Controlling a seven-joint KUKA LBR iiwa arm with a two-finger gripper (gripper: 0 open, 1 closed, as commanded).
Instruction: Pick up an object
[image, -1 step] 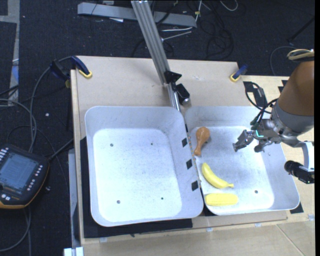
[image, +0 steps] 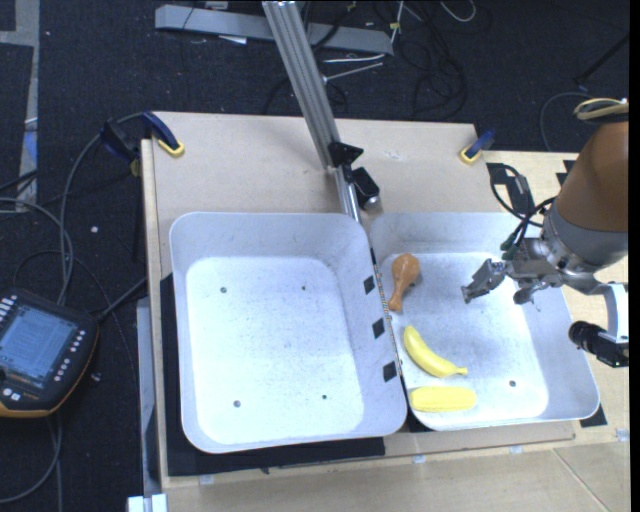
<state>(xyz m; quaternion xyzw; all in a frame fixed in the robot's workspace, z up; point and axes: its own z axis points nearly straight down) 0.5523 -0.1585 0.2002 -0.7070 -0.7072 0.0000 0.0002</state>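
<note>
The right bin (image: 520, 345) holds three things: a brown chicken drumstick toy (image: 402, 276) near its upper left corner, a yellow banana (image: 431, 355) lying slantwise near the divider, and a yellow oblong piece (image: 442, 399) at the bin's front edge. My gripper (image: 500, 283) hangs over the right bin's upper right part, well to the right of the drumstick and above the banana. Its two dark fingers are spread, and nothing is between them.
The left bin (image: 270, 330) sits beside the right one, with black clips (image: 380, 325) along the shared rim. A slanted metal pole (image: 310, 90) rises behind the bins. A teach pendant (image: 35, 350) lies off the bench at left.
</note>
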